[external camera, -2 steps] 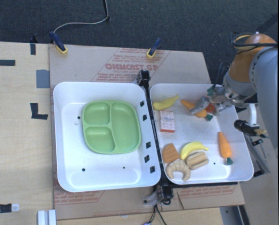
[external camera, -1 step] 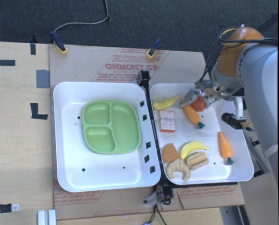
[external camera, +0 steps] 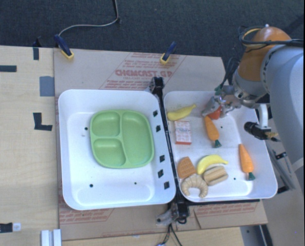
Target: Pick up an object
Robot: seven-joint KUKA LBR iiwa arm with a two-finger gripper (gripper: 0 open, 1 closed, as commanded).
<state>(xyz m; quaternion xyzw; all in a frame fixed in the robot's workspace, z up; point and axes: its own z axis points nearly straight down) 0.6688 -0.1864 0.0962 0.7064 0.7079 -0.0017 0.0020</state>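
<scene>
I am reaching in from the right edge of the desk [external camera: 19, 137], my grey arm with its orange band hanging over the far right corner of the right bin [external camera: 255, 191]. My tool [external camera: 217, 106] is sitting low over that bin's far side, just above the top end of a carrot [external camera: 211, 129] that is lying lengthwise near the bin's middle. The tool is looking cluttered and small from here, and I cannot tell how it is standing or whether anything is caught in it.

The things I could pick are all lying in the right bin. A yellow banana [external camera: 180, 112] is resting near the far left corner, beside the wall shared with the other bin. Just toward the near edge from it, a small red-and-white packet [external camera: 182, 132] is lying flat. A second carrot [external camera: 246, 161] is lying along the right wall. Near the front edge, a second banana [external camera: 212, 161] is curving over a bread roll [external camera: 215, 175], with a cracker-like orange piece [external camera: 186, 167] to their left and a croissant [external camera: 195, 185] closest to the front wall, touching or nearly touching its neighbours.

The left bin [external camera: 70, 178] is carrying a green divided plate [external camera: 122, 139], lying flat in the middle. Two blue-and-yellow clamps [external camera: 64, 46] are gripping the brown cardboard sheet [external camera: 132, 73] at the far edge of the desk.
</scene>
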